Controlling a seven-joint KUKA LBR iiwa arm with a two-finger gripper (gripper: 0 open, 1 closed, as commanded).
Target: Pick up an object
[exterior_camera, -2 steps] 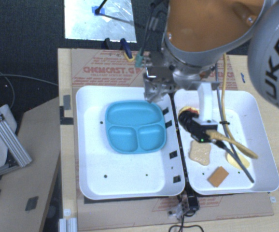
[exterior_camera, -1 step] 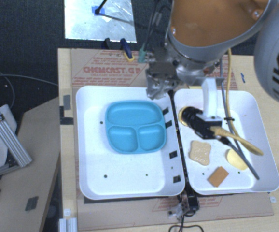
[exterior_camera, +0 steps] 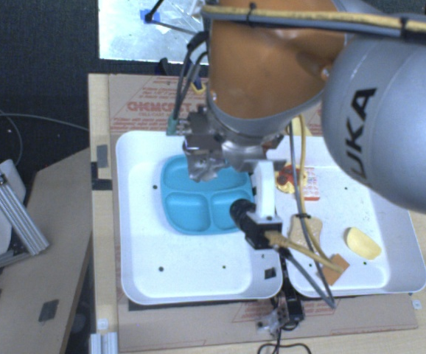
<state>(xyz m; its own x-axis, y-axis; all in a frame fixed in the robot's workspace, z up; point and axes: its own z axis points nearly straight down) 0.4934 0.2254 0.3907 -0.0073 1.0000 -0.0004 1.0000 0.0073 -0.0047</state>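
The arm (exterior_camera: pixel 323 87) fills the upper right, its orange band above the wrist, and reaches down over the left bin (exterior_camera: pixel 147 271). The right bin (exterior_camera: pixel 397 271) sits beside it, touching along the middle. In the left bin lies a blue tray (exterior_camera: pixel 194 212) with compartments, near the bin's middle. The gripper (exterior_camera: pixel 207 169) hangs over the tray's upper edge, close to or touching it; the wrist hides the fingertips, so whether the jaws are open or closed cannot be told. In the right bin lie a yellow piece (exterior_camera: pixel 362 243) near the right side, a brown piece (exterior_camera: pixel 336 265) by the front, and a red-and-white packet (exterior_camera: pixel 304 181) further back, partly behind cables.

The tray looks like the likely target, since the gripper is above it. To grasp it well, the fingers should straddle the tray's raised rim, one inside a compartment and one outside, then close firmly before lifting straight up. A flat, wide tray gripped at one edge will probably tilt, so a slow lift helps.
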